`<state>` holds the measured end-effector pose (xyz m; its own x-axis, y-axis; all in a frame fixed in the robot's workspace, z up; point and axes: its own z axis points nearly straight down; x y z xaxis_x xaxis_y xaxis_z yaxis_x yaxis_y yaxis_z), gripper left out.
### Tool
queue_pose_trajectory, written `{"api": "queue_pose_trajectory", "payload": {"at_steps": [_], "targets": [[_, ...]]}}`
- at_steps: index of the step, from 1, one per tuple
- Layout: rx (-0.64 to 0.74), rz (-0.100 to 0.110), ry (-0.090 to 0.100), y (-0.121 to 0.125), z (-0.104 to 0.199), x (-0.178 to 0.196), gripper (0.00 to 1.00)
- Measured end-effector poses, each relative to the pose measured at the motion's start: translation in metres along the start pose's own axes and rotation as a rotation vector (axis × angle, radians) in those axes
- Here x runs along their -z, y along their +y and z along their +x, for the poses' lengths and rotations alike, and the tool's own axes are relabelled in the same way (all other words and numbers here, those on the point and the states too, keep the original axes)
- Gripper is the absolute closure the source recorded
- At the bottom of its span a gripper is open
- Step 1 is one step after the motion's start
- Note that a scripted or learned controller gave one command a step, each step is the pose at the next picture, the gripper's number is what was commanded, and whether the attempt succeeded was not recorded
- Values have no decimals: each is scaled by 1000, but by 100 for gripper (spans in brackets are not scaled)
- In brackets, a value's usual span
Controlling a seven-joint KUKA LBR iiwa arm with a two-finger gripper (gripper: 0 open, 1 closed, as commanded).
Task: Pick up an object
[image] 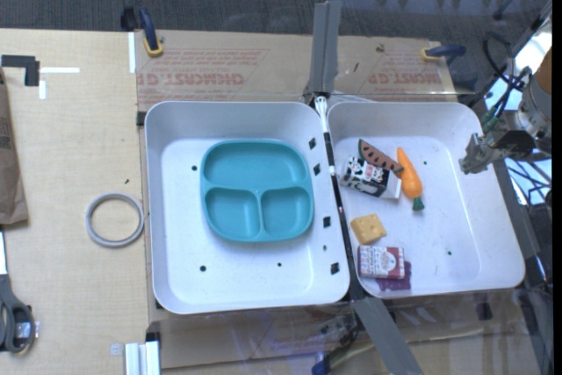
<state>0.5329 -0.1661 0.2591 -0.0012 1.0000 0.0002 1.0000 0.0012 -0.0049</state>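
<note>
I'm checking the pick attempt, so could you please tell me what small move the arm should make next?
Probably shift the claw left toward the carrot, since it sits at the right bin's right rim, apart from every item.

The right bin (457, 215) holds five small things, all in its left half. An orange toy carrot (409, 174) with a green tip lies tilted near the bin's middle. Touching its upper left is a dark wedge-shaped piece (379, 155). Just left of the carrot lies a black-and-white carton (366, 176). Below that sits a yellow cracker-like square (368, 229), and below it a red-and-white packet (383, 263) near the bin's front wall
</note>
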Motion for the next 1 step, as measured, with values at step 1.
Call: {"api": "queue_pose_trajectory", "payload": {"at_steps": [1], "targets": [[-1, 0, 0, 0, 0, 0, 0]]}}
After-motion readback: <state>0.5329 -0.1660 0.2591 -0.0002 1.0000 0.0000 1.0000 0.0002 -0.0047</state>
